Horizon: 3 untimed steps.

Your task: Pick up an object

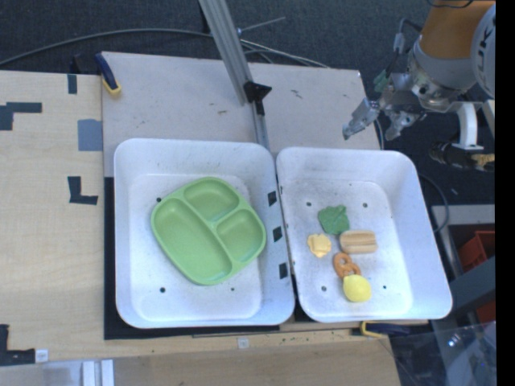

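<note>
Gripper [376, 124] open, holding nothing, above right bin's [418, 185] far rim. Inside: lumpy green leaf [333, 218], smooth tan bun [358, 242], twisted pretzel [346, 264], rounded lemon [356, 288]. Left bin [129, 215] holds glossy three-compartment green tray [208, 229].

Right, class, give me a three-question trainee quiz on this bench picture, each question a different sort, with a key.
1. True or false: the green divided plate lies in the left bin.
2. Which item lies nearest the front rim of the right bin? A) green leaf B) bread roll C) yellow lemon
3. Fill in: the gripper is above the right bin's ___ rim.

Key: 1 true; 2 C; 3 far.
</note>
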### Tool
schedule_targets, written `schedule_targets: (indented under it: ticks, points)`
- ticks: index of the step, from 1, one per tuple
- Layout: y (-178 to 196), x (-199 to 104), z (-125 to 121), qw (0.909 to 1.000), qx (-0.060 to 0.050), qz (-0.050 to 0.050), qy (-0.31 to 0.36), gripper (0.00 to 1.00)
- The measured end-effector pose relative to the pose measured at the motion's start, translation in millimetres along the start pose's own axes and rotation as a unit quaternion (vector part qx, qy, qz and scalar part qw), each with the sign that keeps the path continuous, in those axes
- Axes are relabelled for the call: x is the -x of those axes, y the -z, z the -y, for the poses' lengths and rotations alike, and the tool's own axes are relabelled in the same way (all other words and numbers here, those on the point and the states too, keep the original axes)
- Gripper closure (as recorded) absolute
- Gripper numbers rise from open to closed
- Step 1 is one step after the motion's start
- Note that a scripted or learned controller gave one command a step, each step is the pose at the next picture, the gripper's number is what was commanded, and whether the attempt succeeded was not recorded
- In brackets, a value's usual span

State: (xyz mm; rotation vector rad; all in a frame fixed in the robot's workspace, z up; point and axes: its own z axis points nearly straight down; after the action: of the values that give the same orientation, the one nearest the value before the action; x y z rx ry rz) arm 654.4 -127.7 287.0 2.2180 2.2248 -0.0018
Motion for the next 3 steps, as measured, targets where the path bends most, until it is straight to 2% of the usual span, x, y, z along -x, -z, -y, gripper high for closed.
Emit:
schedule_targets:
  ticks: [1,3]
  points:
    - [0.0,0.1,0.0,1.0000,0.000,0.000,0.000,0.00]
    - [-119.1,-11.5,0.2,1.0000,-0.003,-0.001,0.000,0.00]
